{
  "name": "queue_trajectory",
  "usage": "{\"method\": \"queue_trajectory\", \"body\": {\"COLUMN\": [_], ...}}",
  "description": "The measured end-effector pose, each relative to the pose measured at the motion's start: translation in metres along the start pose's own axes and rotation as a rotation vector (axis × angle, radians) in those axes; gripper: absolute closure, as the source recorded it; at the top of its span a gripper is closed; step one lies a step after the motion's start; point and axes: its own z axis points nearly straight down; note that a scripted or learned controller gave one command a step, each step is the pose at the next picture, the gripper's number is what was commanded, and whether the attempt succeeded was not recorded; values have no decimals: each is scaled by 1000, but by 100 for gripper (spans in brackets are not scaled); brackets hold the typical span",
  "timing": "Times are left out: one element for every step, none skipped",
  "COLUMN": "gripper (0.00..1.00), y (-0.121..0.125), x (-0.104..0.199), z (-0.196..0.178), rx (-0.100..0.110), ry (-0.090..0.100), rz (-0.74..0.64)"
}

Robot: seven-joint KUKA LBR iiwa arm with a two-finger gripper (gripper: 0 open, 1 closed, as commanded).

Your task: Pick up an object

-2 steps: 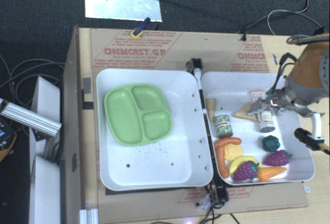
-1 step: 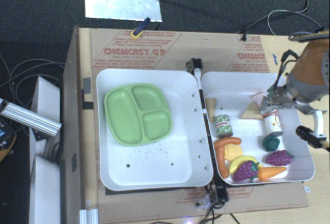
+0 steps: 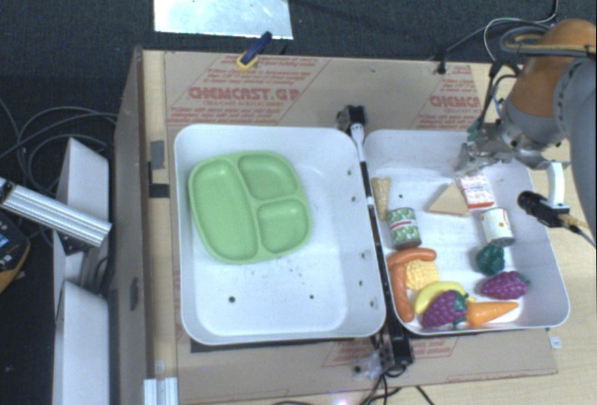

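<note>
The right bin holds several toy foods. A red and white carton lies near its back right, next to a tan wedge. A white can, a dark green broccoli and purple grapes run down the right side. A green can, a corn cob, a banana and a carrot sit toward the front left. My gripper hangs at the bin's back right, just above and behind the carton, with nothing visibly held.
The left bin carries a green divided plate. A black divider runs between the bins. The arm's grey body with its orange band leans over the right bin's back corner. Cardboard surrounds both bins.
</note>
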Motion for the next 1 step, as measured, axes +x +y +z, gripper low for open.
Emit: {"method": "queue_trajectory", "body": {"gripper": [0], "y": [0], "x": [1], "z": [2], "rx": [-1], "ry": [0], "rz": [-1]}}
